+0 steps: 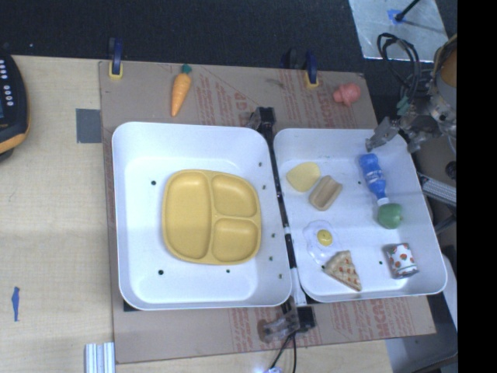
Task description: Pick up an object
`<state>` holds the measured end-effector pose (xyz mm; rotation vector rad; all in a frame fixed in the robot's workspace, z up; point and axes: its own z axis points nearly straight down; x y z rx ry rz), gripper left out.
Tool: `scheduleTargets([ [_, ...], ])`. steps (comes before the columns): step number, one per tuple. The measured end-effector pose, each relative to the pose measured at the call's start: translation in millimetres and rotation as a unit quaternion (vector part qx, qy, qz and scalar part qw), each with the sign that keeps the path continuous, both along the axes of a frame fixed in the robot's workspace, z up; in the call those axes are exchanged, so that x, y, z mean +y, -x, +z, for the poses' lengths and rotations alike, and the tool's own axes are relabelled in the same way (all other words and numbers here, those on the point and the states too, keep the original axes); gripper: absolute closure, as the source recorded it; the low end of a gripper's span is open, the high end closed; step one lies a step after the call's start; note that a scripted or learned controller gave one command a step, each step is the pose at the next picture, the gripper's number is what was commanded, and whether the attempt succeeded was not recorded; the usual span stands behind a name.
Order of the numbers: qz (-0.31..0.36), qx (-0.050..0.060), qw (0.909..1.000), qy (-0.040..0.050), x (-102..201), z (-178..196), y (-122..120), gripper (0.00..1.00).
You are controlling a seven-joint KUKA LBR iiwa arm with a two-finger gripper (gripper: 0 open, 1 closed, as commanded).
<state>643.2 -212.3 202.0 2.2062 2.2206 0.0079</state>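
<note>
Camera view, looking down on the bench. The right bin [435,282] holds the candidate objects; the left bin [128,208] holds a yellow divided tray [211,216] of smooth moulded plastic with three rounded wells.

The gripper [382,137] hangs at the right bin's 1 o'clock corner, just above the rim; nothing lies between it and the bin floor, and whether it is parted or closed cannot be told at this size.

Nearest it — at about 7 o'clock from the tip — lies a blue bottle [373,176], on its side, slim and cylindrical. Judged light, rigid and somewhat slick, it would be best taken across its narrow body near mid-length, since it may roll.

Below the bottle sits a green ball-like toy [390,215], rounded and likely to slip sideways. At the bin's 5 o'clock is a small can [401,260], stiff-walled, with a printed label. Toward 9 o'clock lie a pale yellow piece [302,176] and a tan bun-shaped piece [325,193], touching or nearly so; lower, a fried egg [319,237] — flat, hard to grip — and a pizza slice [342,270], a thin wedge.

Outside the bins, a carrot [180,90] at 11 o'clock and a pink toy [347,93] at 1 o'clock rest on the brown board [225,99].
</note>
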Motion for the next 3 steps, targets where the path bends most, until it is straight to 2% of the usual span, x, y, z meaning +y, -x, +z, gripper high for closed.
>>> scheduleTargets([
  [1, -0.001, 0.009, 1.0, -0.0021, 0.9, -54.9, 19.6, 0.0],
  [2, -0.001, 0.01, 0.9999, -0.0025, 1.1, -113.7, 37.8, 0.0],
  [3, 0.0, 0.005, 1.0, -0.0016, 0.4, -109.1, -15.3, 0.0],
])
